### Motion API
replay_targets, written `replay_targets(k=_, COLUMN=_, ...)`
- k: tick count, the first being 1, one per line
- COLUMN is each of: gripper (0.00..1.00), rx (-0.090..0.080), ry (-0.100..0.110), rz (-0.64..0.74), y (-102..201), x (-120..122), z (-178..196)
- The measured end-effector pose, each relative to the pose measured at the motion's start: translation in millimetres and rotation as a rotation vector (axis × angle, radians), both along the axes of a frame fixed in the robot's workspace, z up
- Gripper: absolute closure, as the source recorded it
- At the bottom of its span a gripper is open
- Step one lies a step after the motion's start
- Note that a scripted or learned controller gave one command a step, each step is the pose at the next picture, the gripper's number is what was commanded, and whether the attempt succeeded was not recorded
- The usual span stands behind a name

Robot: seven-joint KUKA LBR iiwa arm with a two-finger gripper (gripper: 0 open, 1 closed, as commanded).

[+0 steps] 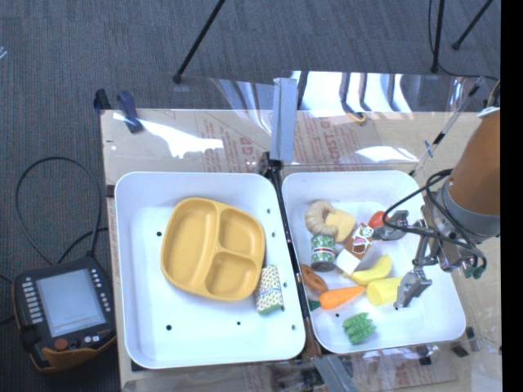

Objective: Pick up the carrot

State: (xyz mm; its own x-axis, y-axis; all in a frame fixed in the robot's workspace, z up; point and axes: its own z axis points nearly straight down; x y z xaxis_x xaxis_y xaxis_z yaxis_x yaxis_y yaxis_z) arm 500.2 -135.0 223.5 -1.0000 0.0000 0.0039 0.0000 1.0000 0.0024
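In the right bin [441, 321], toward its front edge, the carrot [341, 297] is lying untouched among toy foods. The gripper [411, 288] is hovering just right of it, jaws seemingly apart, holding nothing; descent and grasp are remaining.

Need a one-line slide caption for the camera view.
End effector in right bin, right of the carrot.
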Motion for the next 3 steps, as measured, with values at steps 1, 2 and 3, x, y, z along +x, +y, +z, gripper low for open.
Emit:
replay_targets(k=1, gripper=0.00, rx=0.001, ry=0.002, rz=0.130, y=46, x=-8, z=-132)
replay_targets(k=2, gripper=0.00, rx=-0.003, ry=-0.011, rz=0.463, y=49, x=2, z=-135)
replay_targets(k=3, gripper=0.00, rx=0.002, ry=-0.005, rz=0.723, y=43, x=0, z=-138)
